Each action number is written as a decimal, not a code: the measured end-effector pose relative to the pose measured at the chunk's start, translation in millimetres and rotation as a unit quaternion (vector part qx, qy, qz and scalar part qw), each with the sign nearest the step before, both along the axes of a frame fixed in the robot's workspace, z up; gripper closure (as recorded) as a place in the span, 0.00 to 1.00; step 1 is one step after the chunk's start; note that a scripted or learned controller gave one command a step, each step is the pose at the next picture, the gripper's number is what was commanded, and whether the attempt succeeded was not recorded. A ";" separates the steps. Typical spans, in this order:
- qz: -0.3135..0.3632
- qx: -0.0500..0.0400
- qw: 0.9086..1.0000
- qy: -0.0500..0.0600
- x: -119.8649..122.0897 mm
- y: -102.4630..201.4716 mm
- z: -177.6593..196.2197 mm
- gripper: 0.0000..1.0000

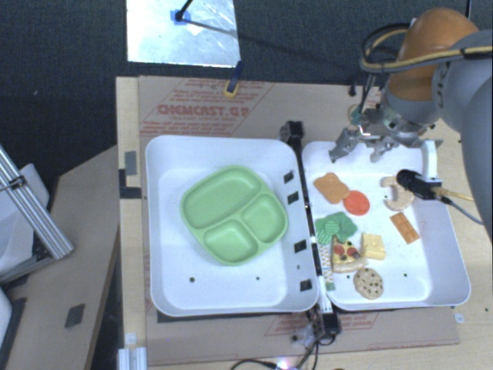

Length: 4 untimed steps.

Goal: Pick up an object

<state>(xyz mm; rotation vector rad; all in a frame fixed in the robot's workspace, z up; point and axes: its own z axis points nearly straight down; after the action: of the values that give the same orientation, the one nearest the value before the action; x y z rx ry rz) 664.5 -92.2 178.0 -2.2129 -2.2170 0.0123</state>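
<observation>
The right bin [439, 276] holds several toy foods: an orange slab [331, 187], a red disc [356, 203], a beige mushroom piece [398, 200], a brown cracker [404, 227], a green leafy piece [336, 226], a pizza slice [347, 255], a yellow cheese block [373, 246] and a cookie [370, 284]. My gripper [358, 152] hangs over the bin's far edge, beyond the orange slab. It is open, its two grey fingers [338, 149] spread apart with nothing between them.
The left bin [166, 276] carries a green divided plate [233, 214]. A black hinge strip [304, 214] runs between the bins. The arm's grey body and orange band [431, 37] loom over the right bin's far right corner, with a black cable fitting [416, 183] beside the mushroom piece.
</observation>
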 end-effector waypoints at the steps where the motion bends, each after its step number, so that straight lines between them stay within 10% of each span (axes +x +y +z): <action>1: 0.001 0.000 1.000 -0.007 3.1 0.1 8.7 0.00; 3: 0.003 -0.001 1.000 -0.005 13.8 0.5 -94.8 0.00; 4: 0.003 -0.001 1.000 -0.008 15.3 0.5 -81.6 1.00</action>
<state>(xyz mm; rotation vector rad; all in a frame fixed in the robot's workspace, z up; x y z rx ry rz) 679.8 -91.7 96.4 -2.2145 -2.2334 -0.0025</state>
